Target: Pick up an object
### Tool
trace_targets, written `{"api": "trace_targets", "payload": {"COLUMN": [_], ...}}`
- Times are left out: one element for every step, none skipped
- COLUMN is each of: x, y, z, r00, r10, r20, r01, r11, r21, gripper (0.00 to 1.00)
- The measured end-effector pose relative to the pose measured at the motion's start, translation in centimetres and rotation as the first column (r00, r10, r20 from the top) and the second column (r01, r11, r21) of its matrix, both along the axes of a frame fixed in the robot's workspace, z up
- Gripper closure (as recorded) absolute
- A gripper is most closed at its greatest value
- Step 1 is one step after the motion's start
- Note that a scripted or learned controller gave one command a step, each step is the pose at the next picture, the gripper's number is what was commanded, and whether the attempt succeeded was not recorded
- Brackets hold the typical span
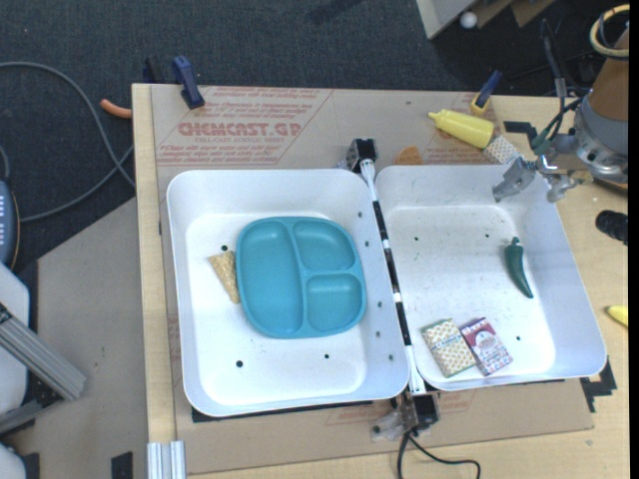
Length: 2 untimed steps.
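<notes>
From the camera above the bench, my gripper [521,180] hangs over the far right corner of the right bin [439,203]. Its grey fingers are small and partly blurred here; I cannot tell whether they stand wide or narrow, and nothing shows between them.

The things I could pick lie below me. A dark green pepper [518,267] rests near the right wall of the right bin, lying lengthwise, apart from my fingers. In the near part of that bin two small flat packets lie touching side by side: a tan cracker-patterned packet [448,347] and a red-and-white packet [486,345]. Whatever is printed on them is too small to read.

In the left bin [200,357] a teal plate with three compartments [300,274] sits in the middle. A tan cracker [226,272] lies just at its left edge, partly tucked under the rim.

Beyond the bins, the brown board [250,128] carries red print; the large line reads roughly "CHEMCAST GP", and the smaller lines are unreadable. A yellow squeeze bottle [462,126] lies on its side on the board behind the right bin, just left of my gripper. Two blue clamps [186,80] hold the board's far edge.
</notes>
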<state>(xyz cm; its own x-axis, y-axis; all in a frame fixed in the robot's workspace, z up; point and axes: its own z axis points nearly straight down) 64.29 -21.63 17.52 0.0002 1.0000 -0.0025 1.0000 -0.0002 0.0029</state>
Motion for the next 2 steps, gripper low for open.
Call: {"api": "trace_targets", "payload": {"x": [-0.3, -4.1], "y": [-0.5, 0.9], "z": [-3.6, -9.1], "r00": [1.0, 1.0], "r10": [0.0, 0.001], "r20": [-0.005, -0.004], "r01": [0.0, -0.001], "r11": [1.0, 1.0], "r21": [0.003, 0.004], "gripper": [0.0, 0.0]}}
